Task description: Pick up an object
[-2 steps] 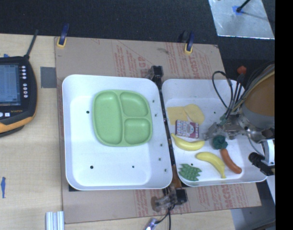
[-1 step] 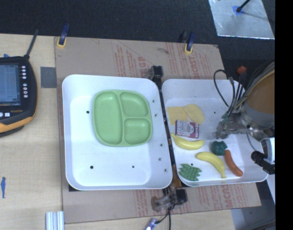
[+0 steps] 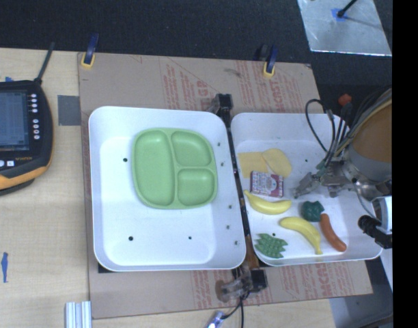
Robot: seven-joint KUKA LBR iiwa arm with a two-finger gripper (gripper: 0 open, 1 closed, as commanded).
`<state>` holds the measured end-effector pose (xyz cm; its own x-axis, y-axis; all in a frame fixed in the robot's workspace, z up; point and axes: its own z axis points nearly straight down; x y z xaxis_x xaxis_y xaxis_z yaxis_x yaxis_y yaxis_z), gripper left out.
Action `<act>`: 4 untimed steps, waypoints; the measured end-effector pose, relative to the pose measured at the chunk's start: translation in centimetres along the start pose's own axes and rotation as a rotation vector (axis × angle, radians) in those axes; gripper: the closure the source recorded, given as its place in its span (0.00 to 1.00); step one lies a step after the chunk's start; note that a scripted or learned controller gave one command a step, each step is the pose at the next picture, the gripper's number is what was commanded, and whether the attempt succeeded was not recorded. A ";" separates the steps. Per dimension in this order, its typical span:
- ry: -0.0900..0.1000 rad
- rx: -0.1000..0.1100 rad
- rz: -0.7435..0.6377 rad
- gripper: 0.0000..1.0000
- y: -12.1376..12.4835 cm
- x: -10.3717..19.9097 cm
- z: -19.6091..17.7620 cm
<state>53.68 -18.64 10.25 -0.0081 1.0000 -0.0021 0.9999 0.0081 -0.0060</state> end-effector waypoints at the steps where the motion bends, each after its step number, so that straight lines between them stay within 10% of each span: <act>1: 0.003 -0.001 0.003 0.00 -4.4 2.5 0.9; 2: 0.001 0.000 0.000 1.00 -4.4 2.4 -0.1; 3: 0.003 -0.004 0.003 1.00 -3.0 8.7 -10.3; 4: 0.003 -0.003 0.004 1.00 4.8 13.1 -12.2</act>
